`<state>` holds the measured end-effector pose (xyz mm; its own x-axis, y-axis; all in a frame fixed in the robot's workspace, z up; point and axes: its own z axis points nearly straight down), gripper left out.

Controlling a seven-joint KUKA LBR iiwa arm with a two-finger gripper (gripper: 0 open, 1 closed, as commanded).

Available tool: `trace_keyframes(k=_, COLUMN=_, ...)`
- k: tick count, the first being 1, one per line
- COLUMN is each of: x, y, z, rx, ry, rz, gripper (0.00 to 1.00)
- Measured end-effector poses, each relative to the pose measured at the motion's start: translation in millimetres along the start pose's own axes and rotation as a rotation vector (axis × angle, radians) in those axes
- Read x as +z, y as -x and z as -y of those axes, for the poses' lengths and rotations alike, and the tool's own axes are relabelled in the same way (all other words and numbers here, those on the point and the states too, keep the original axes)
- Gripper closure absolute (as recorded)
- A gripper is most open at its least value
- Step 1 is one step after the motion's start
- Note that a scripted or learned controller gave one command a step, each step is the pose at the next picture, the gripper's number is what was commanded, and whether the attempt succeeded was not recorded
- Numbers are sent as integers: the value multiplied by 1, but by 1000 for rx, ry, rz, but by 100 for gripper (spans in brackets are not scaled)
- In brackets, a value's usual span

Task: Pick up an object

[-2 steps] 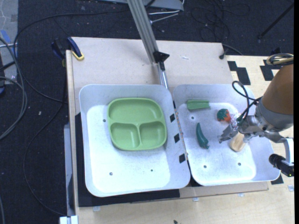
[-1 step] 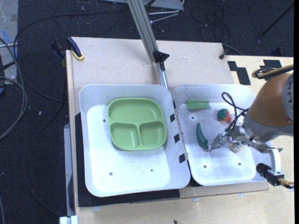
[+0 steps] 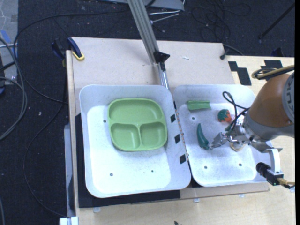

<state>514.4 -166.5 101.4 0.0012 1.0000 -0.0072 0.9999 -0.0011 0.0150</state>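
Down in the right bin point(image 3: 206, 172) my pincer point(image 3: 216, 142) sits low, tips just beside the dark green curved piece point(image 3: 202, 137); whether they're apart or closed I cannot tell (too small). Nothing lifted yet, grasp and raise remain. Bin wall close at left, open floor below.

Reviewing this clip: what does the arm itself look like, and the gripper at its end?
The arm is a thick, rounded body with an orange-brown shell over a grey lower section. A thin black cable loops off it above the right bin. The gripper is a small silver-metal assembly with slim fingers. Near the arm's lower edge sits a white bracket with a black fitting.
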Motion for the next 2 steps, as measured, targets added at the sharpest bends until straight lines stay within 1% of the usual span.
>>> trace_keyframes(k=1, x=-10, y=2, z=-1, rx=2, ry=7, rz=6, gripper=100)
trace_keyframes(k=2, x=-61, y=6, z=-13, rx=-3, ry=-10, rz=-5, gripper=100)
